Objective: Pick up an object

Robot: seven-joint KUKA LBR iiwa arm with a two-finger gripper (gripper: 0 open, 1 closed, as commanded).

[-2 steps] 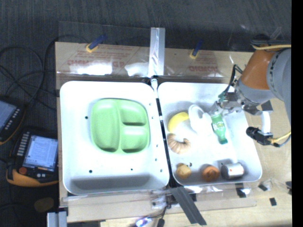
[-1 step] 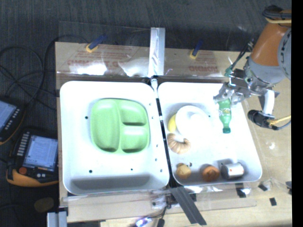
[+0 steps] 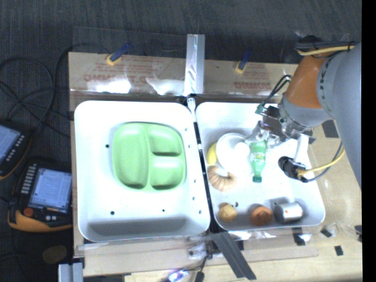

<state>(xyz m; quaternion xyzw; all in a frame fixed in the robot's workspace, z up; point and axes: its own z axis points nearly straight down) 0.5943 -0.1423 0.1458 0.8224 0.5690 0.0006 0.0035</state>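
One green bottle (image 3: pixel 257 159) hangs at six o'clock from our gripper (image 3: pixel 259 141), whose jaws seem clamped on its neck, above the right bin (image 3: pixel 314 207).

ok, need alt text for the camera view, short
The end effector is low in the right bin at a green bottle, with a white cup, a doughnut, two brown round items and a metal can nearby. The left bin holds a green divided plate.

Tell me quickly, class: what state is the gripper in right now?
Gripper: above the right bin, just over the green bottle; whether it grips the bottle cannot be told.
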